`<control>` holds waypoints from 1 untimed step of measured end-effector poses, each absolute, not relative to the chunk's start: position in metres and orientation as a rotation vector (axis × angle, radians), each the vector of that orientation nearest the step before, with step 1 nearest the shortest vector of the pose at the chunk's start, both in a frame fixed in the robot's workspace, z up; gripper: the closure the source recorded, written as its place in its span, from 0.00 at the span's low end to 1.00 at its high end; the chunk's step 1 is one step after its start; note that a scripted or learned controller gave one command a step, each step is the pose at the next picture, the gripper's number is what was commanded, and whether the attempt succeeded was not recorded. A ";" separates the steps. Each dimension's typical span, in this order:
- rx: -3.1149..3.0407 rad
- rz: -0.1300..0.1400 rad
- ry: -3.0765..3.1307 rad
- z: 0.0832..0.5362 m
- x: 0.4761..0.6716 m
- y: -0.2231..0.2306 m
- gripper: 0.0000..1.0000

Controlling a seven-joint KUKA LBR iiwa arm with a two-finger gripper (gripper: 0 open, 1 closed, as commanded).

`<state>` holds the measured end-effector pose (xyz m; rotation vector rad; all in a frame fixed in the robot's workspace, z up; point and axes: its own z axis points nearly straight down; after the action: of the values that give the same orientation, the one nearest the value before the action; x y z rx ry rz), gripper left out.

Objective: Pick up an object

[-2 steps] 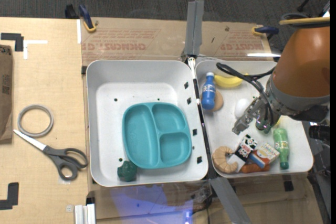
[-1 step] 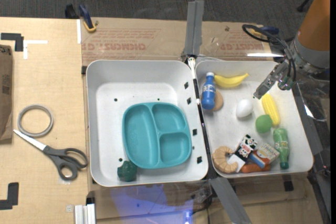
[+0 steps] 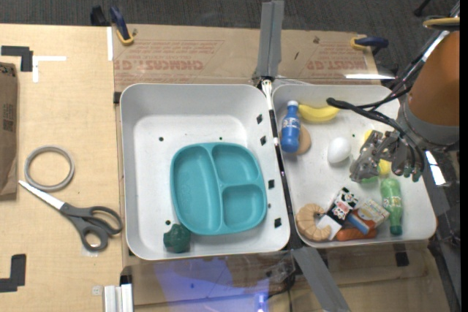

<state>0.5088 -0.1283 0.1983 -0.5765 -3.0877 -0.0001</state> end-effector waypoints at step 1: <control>-0.910 0.001 -3.011 0.267 0.558 -0.164 1.00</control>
<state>0.5583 -0.1637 0.2674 -0.9100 -3.0111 0.0014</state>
